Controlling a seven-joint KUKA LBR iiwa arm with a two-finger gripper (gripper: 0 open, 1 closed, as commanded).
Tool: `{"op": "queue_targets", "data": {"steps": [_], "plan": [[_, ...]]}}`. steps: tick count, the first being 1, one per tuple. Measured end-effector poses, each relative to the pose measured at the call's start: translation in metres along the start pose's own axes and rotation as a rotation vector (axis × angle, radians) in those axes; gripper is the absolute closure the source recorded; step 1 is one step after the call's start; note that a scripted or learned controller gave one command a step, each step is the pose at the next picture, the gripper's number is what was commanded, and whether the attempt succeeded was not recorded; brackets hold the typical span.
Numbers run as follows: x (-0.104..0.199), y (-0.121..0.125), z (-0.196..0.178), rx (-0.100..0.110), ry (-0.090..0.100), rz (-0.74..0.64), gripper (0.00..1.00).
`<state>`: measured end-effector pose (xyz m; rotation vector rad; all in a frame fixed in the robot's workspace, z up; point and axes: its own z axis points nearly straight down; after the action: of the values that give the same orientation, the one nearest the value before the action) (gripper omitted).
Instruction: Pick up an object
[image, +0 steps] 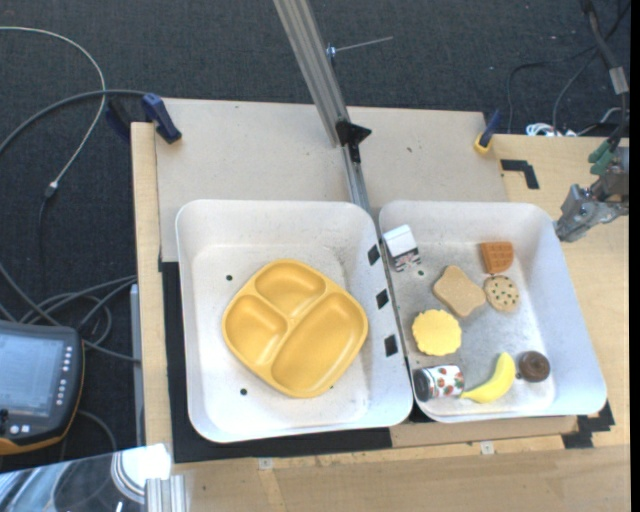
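On my desk (250, 150) the left bin (200, 400) holds a yellow tray (294, 327). In the right bin (570, 330) I see a white box (400, 243), a yellow disc (437, 332), a can (438, 381), toast (459, 291), a banana (493, 379), a waffle (496, 256), a cookie (501, 293) and a brown donut (533, 366). The tool (580, 213) sits at the bin's right rim, touching nothing; I cannot tell how it is set.
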<state>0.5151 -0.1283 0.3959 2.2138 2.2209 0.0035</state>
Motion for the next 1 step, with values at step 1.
{"op": "queue_targets", "data": {"steps": [1], "plan": [[0.0492,0.0366,0.1765,0.016,0.005,0.0,1.0]]}}
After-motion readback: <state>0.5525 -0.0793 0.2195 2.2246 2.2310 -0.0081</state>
